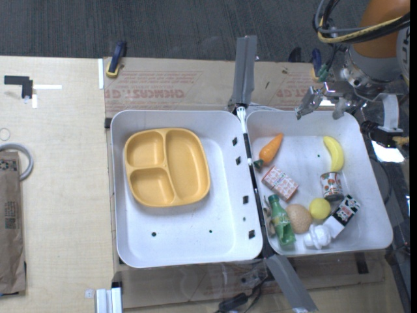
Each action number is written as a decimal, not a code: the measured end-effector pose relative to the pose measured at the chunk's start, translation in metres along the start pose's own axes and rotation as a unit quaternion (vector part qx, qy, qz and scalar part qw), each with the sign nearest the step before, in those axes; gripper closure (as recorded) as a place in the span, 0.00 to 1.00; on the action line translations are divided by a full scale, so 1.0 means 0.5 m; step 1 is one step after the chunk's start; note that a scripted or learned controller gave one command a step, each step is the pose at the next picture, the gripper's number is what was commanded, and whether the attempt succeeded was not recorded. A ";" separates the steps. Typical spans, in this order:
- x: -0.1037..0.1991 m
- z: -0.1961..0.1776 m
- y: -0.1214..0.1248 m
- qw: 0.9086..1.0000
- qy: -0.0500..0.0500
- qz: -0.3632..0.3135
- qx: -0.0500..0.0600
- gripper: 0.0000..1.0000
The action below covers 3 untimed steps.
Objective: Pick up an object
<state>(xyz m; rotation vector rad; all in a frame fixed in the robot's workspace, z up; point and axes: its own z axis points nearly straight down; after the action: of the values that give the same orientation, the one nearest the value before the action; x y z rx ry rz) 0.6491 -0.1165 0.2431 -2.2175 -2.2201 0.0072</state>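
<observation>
Curved yellow banana [333, 153], gripper [323, 103] above bin rim

1. The floor [163, 12] at the top is dark grey.
2. The counter [58, 149] is light wood.
3. A flat brown cardboard sheet [176, 83] lies on it, with red letters.
4. A blue clamp [116, 59] holds the cardboard's top left corner.
5. A brown paper bag [11, 227] sits at the left edge.

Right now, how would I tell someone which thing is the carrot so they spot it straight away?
Look at the right-hand white bin, the one crowded with small items. Near its upper left corner, apart from the cluster lower down, lies the carrot, tilted. It is the one orange, tapered piece there; the banana to its right is yellow and curved.
</observation>
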 end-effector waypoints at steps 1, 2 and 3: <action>-0.157 0.148 0.005 0.999 0.000 -0.055 -0.001 0.00; -0.196 0.307 -0.008 0.996 0.005 -0.085 -0.002 0.00; -0.203 0.291 -0.008 0.996 0.001 -0.084 -0.002 1.00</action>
<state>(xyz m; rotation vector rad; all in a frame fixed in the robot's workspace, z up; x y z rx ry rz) 0.6443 -0.2179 0.0975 -2.0238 -2.3992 0.0004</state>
